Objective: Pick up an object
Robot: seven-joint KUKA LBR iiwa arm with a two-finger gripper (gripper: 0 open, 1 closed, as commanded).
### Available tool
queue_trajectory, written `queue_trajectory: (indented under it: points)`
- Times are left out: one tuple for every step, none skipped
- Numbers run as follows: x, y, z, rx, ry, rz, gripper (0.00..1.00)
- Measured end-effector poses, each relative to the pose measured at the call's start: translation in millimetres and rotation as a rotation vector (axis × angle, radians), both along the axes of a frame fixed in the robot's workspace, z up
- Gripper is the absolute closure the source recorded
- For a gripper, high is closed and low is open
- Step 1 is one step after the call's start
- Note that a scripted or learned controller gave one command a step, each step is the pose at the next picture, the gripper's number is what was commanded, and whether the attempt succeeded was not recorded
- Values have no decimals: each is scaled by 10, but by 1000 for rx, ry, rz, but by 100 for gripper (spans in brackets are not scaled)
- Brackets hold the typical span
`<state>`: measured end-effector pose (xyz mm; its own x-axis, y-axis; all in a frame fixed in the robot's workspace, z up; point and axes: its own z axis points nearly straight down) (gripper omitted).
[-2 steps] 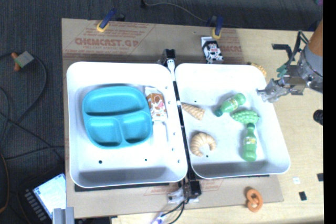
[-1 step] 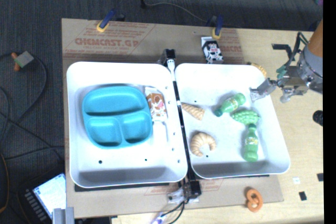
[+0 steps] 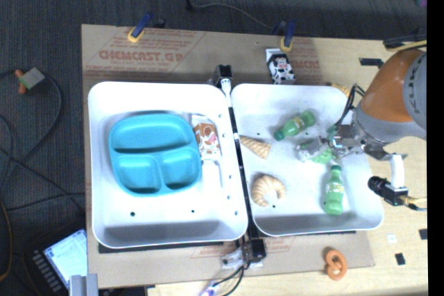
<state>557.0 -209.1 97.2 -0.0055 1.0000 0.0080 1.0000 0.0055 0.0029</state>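
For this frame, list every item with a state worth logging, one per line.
Green bottle: lying on its side, right bin.
Second green bottle: lying flat, right bin.
Croissant: resting, untouched.
Cone: on its side.
Blue divided tray: flat in left bin.
Gripper: low inside right bin.

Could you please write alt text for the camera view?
The arm's gripper sits low in the right bin among two green bottles, an ice cream cone and a croissant. The left bin holds a blue divided tray.

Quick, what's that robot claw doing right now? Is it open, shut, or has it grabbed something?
Gripper: down in the right bin, just above the upright-lying green bottle; whether it is open, shut or holding anything cannot be told.
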Motion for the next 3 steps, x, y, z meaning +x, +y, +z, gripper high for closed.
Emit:
queue_trajectory:
  points:
    - [-11,-22,89,-6,1,-2,100]
    - [1059,549,639,-9,-1,-3,100]
    - [1048,533,628,-10,3,-4,0]
